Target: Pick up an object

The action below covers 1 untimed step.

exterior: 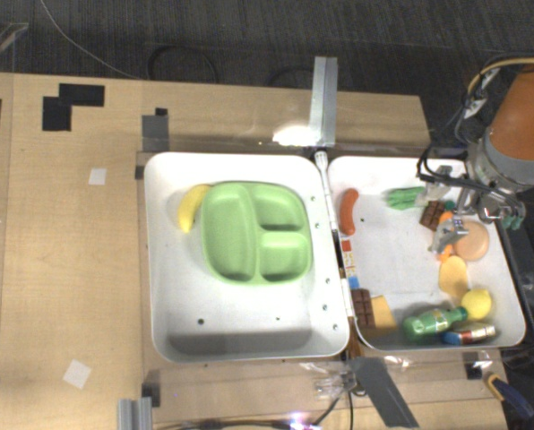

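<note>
A brown block point(434, 214) and a pale peach round piece point(472, 243) are lying in the right bin point(392, 267), right under the gripper point(452, 232) — the fingers are reaching down between them, but whether they are gripping anything I cannot tell. A green leafy piece point(403, 198) is sitting just to the left, a yellow-orange lump point(453, 276) and a lemon point(477, 304) just below. Farther off, a sausage point(348, 211) is resting near the divider, a green bottle point(433, 322) along the lower edge. In the left bin point(177, 330) a green tray point(254, 231) is lying beside a banana point(191, 207).
</note>
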### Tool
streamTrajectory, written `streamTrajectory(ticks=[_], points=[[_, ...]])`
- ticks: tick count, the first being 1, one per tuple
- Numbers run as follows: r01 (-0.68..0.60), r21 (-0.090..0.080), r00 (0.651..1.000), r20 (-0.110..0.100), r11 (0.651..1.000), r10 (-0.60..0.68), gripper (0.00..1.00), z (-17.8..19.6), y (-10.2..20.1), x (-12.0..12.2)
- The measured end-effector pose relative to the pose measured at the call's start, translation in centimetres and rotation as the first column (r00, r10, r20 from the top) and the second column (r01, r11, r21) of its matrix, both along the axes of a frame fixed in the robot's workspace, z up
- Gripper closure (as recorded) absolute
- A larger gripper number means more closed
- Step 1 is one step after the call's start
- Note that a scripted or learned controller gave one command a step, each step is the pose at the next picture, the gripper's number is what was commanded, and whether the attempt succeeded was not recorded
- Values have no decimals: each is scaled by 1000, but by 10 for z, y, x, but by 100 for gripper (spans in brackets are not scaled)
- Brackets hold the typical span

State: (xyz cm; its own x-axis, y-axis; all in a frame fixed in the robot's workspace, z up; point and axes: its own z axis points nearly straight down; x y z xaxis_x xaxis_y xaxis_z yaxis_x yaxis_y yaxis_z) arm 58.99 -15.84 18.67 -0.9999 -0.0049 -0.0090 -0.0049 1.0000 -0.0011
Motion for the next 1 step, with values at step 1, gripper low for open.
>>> streamTrajectory(ticks=[1], points=[[166, 1, 986, 2, 986, -166, 0, -90, -42, -7]])
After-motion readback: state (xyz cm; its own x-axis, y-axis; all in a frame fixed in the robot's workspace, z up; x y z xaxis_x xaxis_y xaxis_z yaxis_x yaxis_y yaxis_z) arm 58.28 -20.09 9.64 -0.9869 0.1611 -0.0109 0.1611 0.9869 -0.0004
